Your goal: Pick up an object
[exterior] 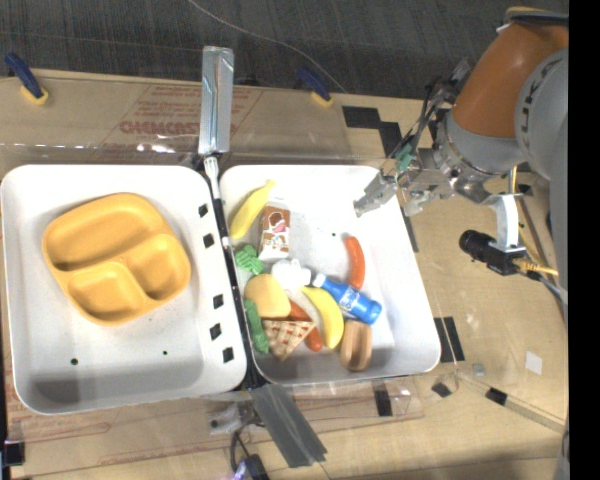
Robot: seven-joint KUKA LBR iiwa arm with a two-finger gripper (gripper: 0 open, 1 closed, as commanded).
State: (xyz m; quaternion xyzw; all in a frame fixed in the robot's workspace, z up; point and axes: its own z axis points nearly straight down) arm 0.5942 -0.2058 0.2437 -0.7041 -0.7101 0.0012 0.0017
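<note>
Your gripper [378, 197] hovered over the right bin's [408, 298] far corner, apart from the banana [250, 210] and sausage [355, 259].

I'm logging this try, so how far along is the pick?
Done: nothing lifted; the toy food, including the blue bottle and sausage, lies in the right bin. In hand: the pincer hovers above that bin's upper right corner. Left: descend, grasp, lift.

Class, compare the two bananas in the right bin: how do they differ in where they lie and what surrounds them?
The upper banana lies near the bin's top left corner, against the divider, mostly uncovered. The lower banana sits lower in the pile, crowded between the blue bottle and the waffle. The upper one leans up to the right; the lower one slants down to the right. Both are yellow, curved toys.
</note>
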